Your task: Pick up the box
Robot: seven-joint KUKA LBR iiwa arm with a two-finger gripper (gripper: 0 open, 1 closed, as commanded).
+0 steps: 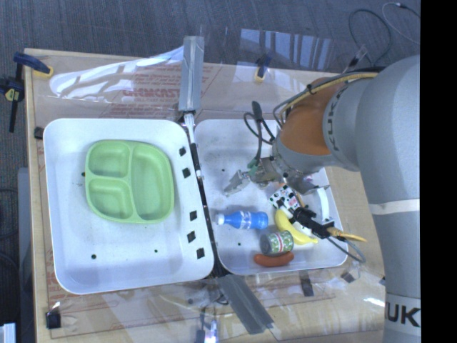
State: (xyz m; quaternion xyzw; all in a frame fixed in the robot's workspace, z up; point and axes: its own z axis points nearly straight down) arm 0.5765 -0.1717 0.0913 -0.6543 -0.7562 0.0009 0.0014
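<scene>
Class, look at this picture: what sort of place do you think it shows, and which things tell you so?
Probably a robot test bench in a lab: a grey arm reaching over two white bins, clamps on the bench, loose cables.

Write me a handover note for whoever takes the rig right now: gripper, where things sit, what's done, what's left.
Gripper: low in the right bin, fingers apart, nothing between them.
Box: small black-and-white patterned carton, lying in the right bin close under the wrist, beside the banana. Not gripped.
Also in that bin: blue bottle, small can, sausage.
Left bin: green divided plate.
Done: arm is down in the right bin.
Left: grasp and lift the box; the gripper sits toward the bin's middle, away from it.
</scene>
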